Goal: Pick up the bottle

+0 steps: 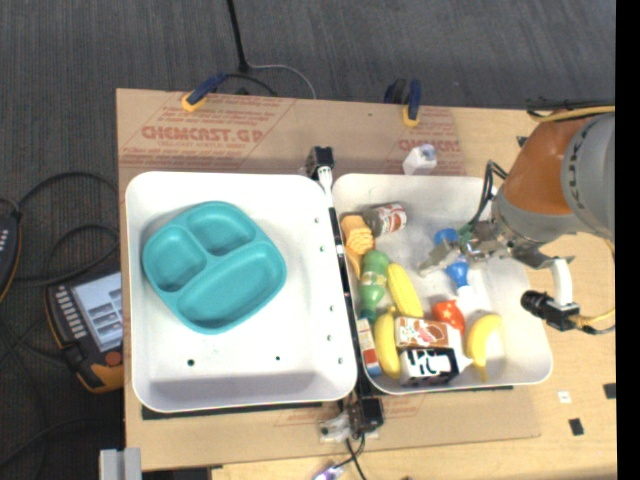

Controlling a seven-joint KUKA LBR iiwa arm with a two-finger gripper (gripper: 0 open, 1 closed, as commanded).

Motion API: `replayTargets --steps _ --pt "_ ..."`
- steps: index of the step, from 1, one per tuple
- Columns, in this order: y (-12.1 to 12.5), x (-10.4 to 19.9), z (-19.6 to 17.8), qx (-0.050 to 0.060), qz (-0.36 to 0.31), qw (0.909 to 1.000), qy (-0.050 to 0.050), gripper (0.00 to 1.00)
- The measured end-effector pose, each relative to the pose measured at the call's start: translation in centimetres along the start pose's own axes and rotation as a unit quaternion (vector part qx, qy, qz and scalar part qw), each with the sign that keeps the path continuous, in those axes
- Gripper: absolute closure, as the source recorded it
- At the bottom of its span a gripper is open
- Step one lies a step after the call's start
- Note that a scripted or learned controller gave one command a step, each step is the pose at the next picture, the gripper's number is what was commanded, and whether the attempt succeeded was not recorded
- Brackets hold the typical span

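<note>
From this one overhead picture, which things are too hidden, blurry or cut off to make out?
- Two-finger gripper, camera view: small and blurred over the right white bin; whether it is open or holds anything cannot be told.
- Small lying bottle with a red label: the label print is too small to read.
- Grey arm with an orange band: cut off by the right edge.
- Black-and-white carton: partly covers neighbouring toys.

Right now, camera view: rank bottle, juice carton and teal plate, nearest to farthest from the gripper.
1. Bottle: right bin, far end, lying just left of the gripper.
2. Juice carton: right bin, near end, below the gripper in the picture.
3. Teal plate: left bin, well across the divider.
</note>
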State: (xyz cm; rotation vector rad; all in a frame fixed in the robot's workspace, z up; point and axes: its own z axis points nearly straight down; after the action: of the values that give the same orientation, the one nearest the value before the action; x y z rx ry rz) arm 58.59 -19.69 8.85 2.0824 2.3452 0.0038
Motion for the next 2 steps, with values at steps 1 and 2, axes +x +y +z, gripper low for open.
replayTargets --steps 1,2 --pt "0.13 -0.03 -1.11 -0.002 0.001 1.0 0.0 1.0" --pt "0.13 -0.03 -2.04 -0.002 0.001 1.0 0.0 1.0"
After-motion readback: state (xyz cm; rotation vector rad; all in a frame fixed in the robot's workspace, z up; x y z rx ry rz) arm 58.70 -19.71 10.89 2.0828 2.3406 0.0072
